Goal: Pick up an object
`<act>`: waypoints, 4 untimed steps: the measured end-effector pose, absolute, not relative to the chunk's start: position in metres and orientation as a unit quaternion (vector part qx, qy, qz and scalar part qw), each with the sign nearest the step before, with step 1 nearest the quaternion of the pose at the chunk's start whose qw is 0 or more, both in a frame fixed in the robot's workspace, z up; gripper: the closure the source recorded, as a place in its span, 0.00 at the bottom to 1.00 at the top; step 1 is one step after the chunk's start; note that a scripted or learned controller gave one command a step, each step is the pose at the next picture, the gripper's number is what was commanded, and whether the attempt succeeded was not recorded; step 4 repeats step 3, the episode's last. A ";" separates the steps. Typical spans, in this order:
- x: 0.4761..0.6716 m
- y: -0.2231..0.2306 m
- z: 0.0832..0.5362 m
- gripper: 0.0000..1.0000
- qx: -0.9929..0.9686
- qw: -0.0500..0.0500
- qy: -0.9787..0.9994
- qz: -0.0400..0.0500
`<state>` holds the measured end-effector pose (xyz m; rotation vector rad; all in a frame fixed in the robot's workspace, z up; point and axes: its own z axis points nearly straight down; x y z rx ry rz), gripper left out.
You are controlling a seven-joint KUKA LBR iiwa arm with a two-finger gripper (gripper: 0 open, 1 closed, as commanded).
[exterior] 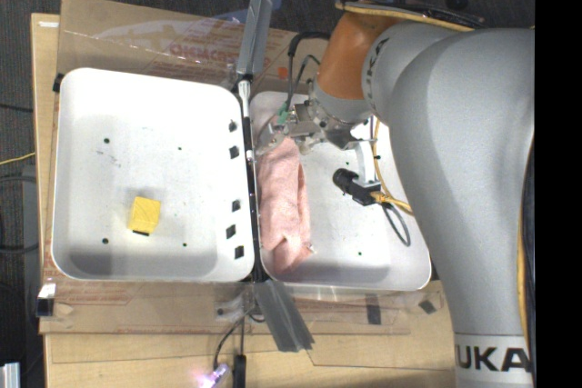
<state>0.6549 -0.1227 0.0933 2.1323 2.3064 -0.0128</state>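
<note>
On the bench, two shallow white plastic bins sit side by side: left bin [91, 104], right bin [400, 273]. One grey arm [455, 150] with an orange band [346, 59] reaches in from the right; "UKA" is readable on its base. One pink cloth [280, 204], soft and crumpled, lies lengthwise along the right bin's left wall. One gripper [296, 124] sits at the cloth's top end; cannot tell its opening or any hold. One small yellow block [145, 214], squarish, is in the left bin.
</note>
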 end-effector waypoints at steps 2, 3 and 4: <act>0.657 -0.072 0.230 1.00 0.768 -0.001 0.640 -0.001; 0.632 -0.037 0.224 1.00 0.810 -0.003 0.586 -0.003; 0.632 -0.037 0.224 1.00 0.810 -0.003 0.586 -0.003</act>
